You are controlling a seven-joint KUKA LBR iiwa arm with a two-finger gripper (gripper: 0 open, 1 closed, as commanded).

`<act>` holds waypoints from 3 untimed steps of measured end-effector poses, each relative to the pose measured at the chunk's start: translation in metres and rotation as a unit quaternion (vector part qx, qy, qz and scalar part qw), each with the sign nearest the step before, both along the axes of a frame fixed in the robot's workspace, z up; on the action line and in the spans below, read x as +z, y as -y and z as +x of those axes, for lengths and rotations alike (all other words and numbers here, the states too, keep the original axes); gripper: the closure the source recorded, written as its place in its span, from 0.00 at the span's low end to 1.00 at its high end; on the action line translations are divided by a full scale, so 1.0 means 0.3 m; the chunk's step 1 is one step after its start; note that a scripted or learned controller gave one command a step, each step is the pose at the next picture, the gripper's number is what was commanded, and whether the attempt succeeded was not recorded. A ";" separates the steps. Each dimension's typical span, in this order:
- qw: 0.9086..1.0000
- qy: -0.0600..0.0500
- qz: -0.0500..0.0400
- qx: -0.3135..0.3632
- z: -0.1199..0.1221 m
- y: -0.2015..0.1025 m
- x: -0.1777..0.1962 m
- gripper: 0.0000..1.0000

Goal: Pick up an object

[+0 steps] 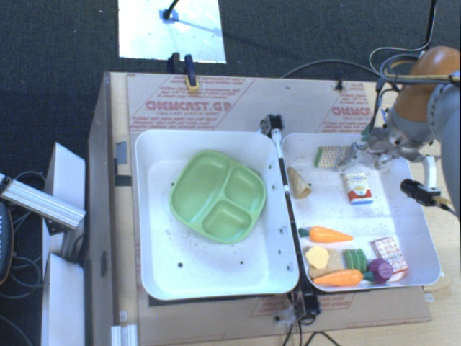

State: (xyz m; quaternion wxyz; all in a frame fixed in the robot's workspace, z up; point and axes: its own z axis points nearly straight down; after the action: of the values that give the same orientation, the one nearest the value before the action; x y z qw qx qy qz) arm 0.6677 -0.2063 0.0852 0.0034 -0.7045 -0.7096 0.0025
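Red-and-white carton [358, 188] lies flat in the right bin [425, 225], toward its far edge — just beside the tool [366, 154], which hovers at that edge. Tool's opening: cannot tell; nothing visibly held. Left bin [155, 215] carries a green divided plate [218, 195].

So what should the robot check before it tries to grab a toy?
1. Toys within the arm's side: ok, the right bin holds the carrots, boxes and more.
2. Gripper above a target: ok, near the small red-and-white box and the green-checked packet.
3. Something already held: cannot tell.
4. Room around the box: ok, it lies apart from the other toys.
5. Green divided plate out of the way: ok, it sits in the left bin.
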 end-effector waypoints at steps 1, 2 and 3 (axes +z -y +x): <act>1.000 0.000 0.000 0.000 0.000 0.000 0.000 0.00; 1.000 0.000 0.000 0.000 0.000 0.000 0.000 0.00; 1.000 0.000 0.000 0.000 0.000 0.000 0.000 0.00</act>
State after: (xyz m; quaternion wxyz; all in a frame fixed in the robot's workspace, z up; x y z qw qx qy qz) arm 0.6677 -0.2064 0.0852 0.0032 -0.7045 -0.7097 0.0027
